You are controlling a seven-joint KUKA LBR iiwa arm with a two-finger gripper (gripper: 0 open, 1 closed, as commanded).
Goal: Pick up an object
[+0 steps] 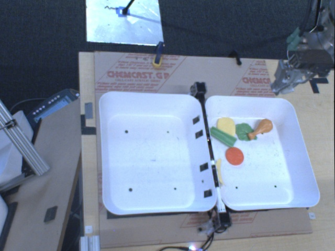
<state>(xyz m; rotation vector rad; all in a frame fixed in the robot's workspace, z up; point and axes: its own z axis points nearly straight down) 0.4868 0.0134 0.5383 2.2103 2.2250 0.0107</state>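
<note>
The gripper (285, 80) hangs above the right bin's (301, 192) far right corner; whether its jaws are open cannot be told. Toy food clusters near that bin's far left corner, including a drumstick (260, 128), within reach.

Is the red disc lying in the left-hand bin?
No, the red disc lies in the right bin, below the green pieces.
</note>
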